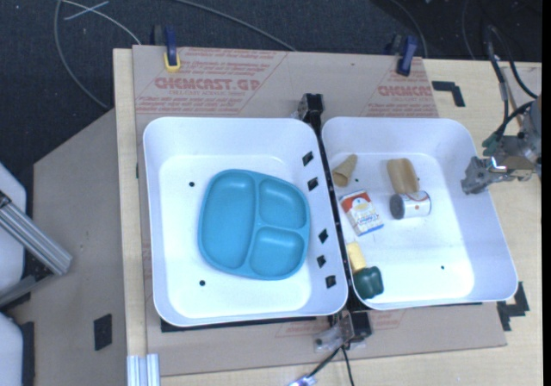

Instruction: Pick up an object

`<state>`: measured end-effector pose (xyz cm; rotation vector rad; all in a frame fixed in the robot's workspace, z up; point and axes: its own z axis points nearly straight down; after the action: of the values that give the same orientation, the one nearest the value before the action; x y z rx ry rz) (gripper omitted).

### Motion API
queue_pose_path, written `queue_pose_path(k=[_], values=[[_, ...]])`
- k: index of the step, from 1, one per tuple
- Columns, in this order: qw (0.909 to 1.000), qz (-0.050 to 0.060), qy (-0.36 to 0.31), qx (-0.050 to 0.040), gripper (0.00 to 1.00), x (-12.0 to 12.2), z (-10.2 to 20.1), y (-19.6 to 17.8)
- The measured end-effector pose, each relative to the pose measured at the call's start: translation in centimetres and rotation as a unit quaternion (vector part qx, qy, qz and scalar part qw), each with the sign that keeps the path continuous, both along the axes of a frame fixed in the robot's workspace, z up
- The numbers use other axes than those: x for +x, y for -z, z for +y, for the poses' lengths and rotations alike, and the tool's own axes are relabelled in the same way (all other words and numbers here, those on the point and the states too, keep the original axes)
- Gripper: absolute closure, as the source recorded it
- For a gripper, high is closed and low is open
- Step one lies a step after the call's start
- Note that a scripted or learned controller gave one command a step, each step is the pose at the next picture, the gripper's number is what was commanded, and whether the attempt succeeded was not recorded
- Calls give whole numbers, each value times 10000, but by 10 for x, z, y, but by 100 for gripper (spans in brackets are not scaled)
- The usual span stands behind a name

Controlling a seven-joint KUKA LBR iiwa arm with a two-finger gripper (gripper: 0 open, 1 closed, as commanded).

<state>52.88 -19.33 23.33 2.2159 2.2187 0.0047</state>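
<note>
Gripper (479,176), right bin's (482,246) right rim: fingers too small to read; arm cut by right frame edge.

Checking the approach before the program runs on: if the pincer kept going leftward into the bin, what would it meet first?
Probably the small silver can with a red label, lying nearest the pincer across bare floor of the right white bin. Height above the bin is unclear, so it might pass over.
</note>
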Motion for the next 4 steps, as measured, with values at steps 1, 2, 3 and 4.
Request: queue_pose_path(k=[1,2,3,4], values=[[10000,40,-16,22,100,2,44,5],[10000,46,-17,26,100,-4,92,12],[10000,24,-20,17,100,-1,149,1],[10000,24,-30,21,100,6,208,-4]])
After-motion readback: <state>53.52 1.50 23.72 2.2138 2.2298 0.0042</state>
